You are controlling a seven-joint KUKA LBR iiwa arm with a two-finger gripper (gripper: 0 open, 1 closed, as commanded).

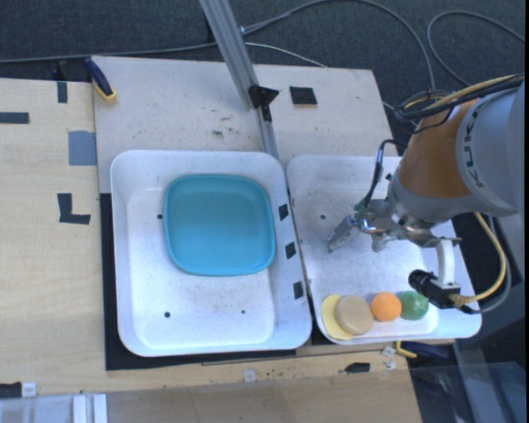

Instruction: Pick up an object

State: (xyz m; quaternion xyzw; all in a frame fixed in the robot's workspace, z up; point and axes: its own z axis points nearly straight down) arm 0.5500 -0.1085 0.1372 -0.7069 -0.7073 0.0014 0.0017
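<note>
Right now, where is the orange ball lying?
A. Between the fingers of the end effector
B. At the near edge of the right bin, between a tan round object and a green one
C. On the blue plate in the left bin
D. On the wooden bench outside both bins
B: the orange ball lies at the near edge of the right bin, with the tan round object on one side and the green object on the other.

Even, fairly bright overhead light, soft faint shadows, a blown-out glare spot at the top edge, slightly soft focus.

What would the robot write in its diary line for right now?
gripper: over right bin, holding nothing | orange ball, green ball: bin's near edge | blue plate: left bin
</note>
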